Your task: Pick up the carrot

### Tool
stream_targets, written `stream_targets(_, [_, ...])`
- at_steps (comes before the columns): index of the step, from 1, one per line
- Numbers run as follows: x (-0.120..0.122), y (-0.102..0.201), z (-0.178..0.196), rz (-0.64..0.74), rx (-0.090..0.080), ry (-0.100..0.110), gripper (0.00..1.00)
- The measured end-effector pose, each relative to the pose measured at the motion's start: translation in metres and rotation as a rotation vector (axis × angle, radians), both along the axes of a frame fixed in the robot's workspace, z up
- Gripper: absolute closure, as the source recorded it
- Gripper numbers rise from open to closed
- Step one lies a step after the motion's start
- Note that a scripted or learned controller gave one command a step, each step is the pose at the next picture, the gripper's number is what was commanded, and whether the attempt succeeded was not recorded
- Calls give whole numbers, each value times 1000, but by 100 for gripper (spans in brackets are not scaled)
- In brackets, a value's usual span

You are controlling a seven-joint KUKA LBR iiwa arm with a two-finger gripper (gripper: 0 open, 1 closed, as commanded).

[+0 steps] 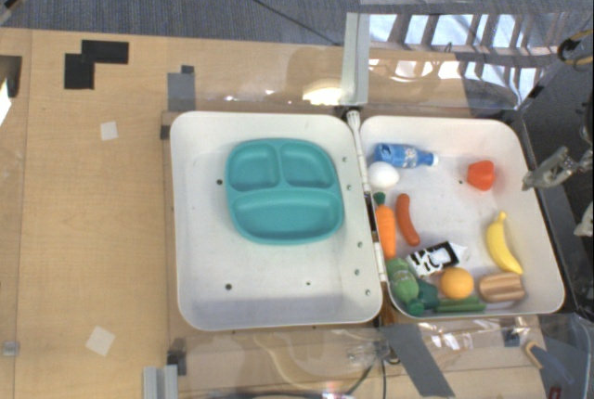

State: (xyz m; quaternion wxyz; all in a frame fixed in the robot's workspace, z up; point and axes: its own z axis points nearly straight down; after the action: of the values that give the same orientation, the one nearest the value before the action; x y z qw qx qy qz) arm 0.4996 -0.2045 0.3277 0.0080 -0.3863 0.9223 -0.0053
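On the desk (93, 230) you have two bins side by side. The left bin (204, 295) holds a divided plate (283, 190) near its middle. In the right bin (520, 165), the carrot (386, 231) lies along the left wall, with a sausage (407, 219) just beside it on the right. Behind them sit an egg (383, 175) and a bottle (402, 155). A banana (502, 244) lies toward the right wall, and an orange (456, 283) sits at the front, left of a bread roll (501, 287).
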Motion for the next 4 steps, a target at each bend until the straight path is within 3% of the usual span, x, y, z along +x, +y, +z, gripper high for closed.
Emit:
stream_targets(2, [-11, -2, 43, 586, -7, 8, 0])
stream_targets(3, [-11, -1, 47, 965, -12, 10, 0])
stream_targets(4, [-13, 25, -119, 1235, -2, 18, 0])
